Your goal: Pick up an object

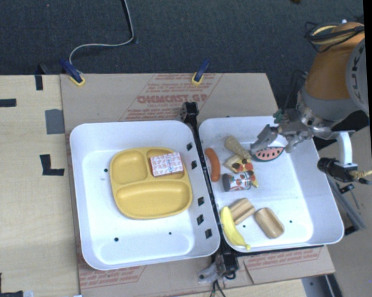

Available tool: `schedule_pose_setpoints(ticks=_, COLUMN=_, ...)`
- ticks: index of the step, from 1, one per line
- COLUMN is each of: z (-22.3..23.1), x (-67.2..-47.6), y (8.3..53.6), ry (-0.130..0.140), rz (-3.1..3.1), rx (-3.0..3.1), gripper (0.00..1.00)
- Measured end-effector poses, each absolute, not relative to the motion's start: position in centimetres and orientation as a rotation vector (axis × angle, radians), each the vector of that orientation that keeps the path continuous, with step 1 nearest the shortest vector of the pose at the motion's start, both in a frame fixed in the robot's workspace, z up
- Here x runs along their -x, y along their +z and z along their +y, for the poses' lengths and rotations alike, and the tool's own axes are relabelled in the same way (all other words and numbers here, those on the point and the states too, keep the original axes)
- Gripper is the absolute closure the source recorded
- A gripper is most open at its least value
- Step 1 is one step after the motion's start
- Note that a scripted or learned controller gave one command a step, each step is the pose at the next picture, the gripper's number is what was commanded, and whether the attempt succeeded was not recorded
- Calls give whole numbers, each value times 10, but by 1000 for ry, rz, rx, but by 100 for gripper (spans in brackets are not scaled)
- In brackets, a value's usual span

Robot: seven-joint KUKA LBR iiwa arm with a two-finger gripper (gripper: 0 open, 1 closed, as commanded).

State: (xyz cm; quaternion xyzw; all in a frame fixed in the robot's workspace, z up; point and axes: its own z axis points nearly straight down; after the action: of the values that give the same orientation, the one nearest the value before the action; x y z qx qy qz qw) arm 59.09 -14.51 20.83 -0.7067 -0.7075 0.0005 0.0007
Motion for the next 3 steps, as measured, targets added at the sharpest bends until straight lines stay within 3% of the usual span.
schedule_pose_setpoints(ticks=1, z=-154, x=-631, y=90, ry=-9, rz=-2229, rx=2225, gripper=0)
schedule_pose_setpoints(ticks=2, z=-105, x=-643, y=86, ry=-2, rz=-2226, rx=2223, gripper=0)
schedule_pose_setpoints(ticks=3, z=-100, x=-665, y=86, ry=8, rz=-2226, rx=2229, gripper=0)
